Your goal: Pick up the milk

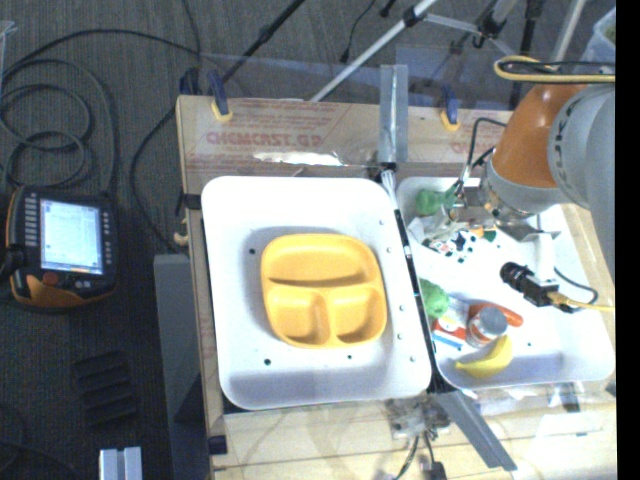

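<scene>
I see open floor around the yellow tray in the left bin. The right bin is crowded: the banana, can and green toys block its near-left corner.

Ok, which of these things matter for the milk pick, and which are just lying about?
For the job: claw, low over the far end of the right bin; white speckled pack just beneath it, probably the milk.

Lying about: yellow tray in the left bin; banana, can and green toy in the right bin.
</scene>
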`<control>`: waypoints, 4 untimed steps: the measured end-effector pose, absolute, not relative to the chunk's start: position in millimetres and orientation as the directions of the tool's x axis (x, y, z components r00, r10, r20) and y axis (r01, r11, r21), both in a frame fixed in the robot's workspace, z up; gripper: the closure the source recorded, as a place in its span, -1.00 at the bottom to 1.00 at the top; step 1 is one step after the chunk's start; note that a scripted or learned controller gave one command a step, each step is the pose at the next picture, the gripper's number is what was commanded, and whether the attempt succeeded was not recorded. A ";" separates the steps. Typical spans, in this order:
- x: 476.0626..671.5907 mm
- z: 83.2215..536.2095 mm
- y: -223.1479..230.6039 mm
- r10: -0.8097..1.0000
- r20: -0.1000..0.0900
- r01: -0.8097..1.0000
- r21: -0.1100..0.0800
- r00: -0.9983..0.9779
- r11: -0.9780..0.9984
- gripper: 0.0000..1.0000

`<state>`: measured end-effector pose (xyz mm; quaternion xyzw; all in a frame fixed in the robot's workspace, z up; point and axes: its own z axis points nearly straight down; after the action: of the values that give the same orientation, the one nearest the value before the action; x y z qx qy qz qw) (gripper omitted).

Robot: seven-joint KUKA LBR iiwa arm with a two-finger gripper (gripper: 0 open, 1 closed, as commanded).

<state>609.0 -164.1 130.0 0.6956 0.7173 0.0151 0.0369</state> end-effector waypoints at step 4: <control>625.0 128.1 -195.2 0.978 -0.010 0.976 0.070 0.208 -0.207 1.00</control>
<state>625.0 -195.2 128.1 0.7767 0.6288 0.0181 0.0302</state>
